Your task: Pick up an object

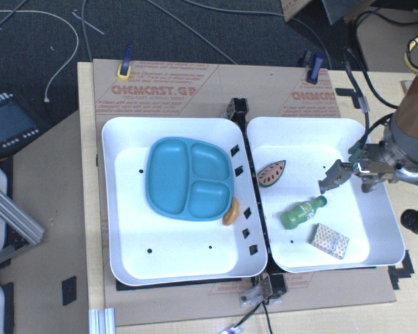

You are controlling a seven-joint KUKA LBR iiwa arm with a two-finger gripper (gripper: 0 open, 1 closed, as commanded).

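Camera view, near to far: patterned packet (329, 241), then green bottle (301, 213) lying in the right bin (376, 252); likely light, rigid, slippery, best pinched across its body. End effector (336, 175) hovers beyond, released, grasping nothing.

Both bins (125, 256) look like smooth, glossy white plastic; the blue plate (188, 178) is matt plastic; the green bottle (299, 213) just below the fingers (332, 178) shines; the board (160, 85) underneath looks like printed cardboard
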